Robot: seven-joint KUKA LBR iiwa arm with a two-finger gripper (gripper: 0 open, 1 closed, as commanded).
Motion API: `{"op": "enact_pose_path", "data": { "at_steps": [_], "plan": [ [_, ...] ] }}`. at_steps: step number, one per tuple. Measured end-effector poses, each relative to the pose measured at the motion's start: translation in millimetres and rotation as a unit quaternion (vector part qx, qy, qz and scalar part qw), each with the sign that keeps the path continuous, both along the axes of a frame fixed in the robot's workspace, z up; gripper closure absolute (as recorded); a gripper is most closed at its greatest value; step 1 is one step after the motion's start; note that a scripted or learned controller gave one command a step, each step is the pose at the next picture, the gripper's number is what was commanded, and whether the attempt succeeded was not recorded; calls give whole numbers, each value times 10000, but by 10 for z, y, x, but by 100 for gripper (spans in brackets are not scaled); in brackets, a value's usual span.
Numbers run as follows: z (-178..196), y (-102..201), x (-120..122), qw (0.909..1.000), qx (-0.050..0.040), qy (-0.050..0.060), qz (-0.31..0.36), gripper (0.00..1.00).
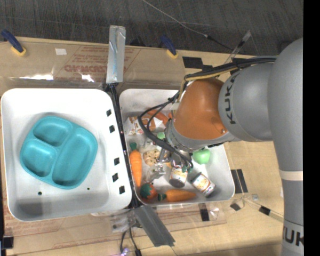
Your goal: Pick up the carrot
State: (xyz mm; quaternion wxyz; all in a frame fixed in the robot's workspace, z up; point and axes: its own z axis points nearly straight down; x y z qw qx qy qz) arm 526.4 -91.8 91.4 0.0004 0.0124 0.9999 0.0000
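**Reaching into the right bin, arm low over the clutter**

Hanging over the middle of the right bin (224,169), the gripper (168,167) is sitting low among the objects, its dark metal parts showing just under the orange band (200,113). Whether it is clenched or released I cannot tell, since the wrist is covering most of it.

Just left of the gripper, a carrot (135,166) is lying lengthwise beside the bin's left wall, its green top pointing toward the near side. It is lying apart from the gripper, not in its grasp. A second carrot (178,196) is lying crosswise along the near wall, green end to the left.

Right of the gripper, two small cans are resting: one (177,176) touching the gripper's near side, the other (202,183) tilted just beyond it. A green object (202,156) is peeking out from under the arm at the right. More small packages are lying at the far left of the bin, partly hidden by black cables (152,113).

In the left bin (10,121), well apart from the arm, a teal divided tray (58,151) is sitting in the middle.
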Motion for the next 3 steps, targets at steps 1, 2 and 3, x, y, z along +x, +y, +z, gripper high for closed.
{"op": "enact_pose_path", "data": {
  "at_steps": [1, 2, 3],
  "plan": [
    [103, 16, 13, 10000, -1, -8, 42, 100],
    [289, -151, -51, 9848, -4, -13, 1739, 100],
    [139, -8, 191, 9572, 2, -7, 2893, 100]
  ]
}}
